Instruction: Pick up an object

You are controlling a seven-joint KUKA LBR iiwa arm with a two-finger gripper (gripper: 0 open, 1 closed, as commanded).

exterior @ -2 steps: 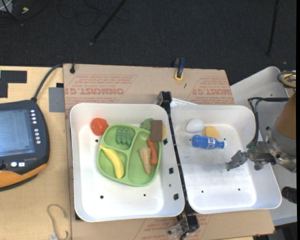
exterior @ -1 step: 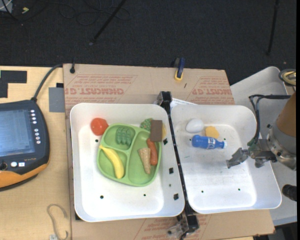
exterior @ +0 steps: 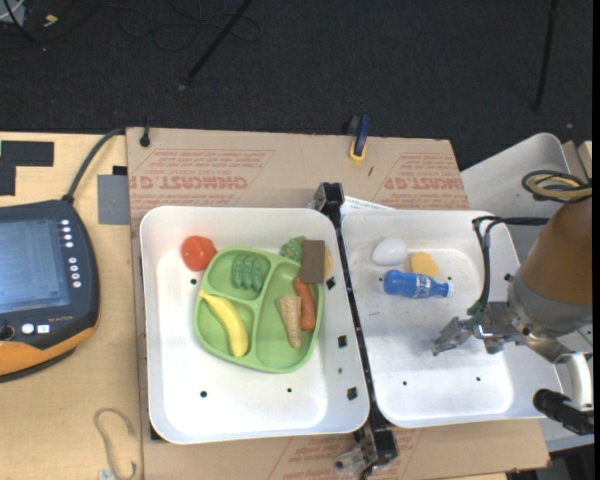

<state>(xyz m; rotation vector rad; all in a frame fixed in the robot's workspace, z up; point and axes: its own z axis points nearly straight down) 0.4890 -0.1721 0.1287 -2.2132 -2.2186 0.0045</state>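
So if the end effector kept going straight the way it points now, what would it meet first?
The end effector points left and slightly down in the camera view, over the shallow white right-hand bin. That line looks free up to the bin's bare floor or its left wall; the blue plastic bottle lies off it. Depth is unclear.

The arm [exterior: 565, 268] runs off the right edge — the teach pendant [exterior: 30, 283] off the left.

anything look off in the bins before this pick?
Nothing spilled or damaged. The blue bottle lies on its side in the right bin, next to a white item and a yellow one. The tomato sits outside the green tray in the left bin.
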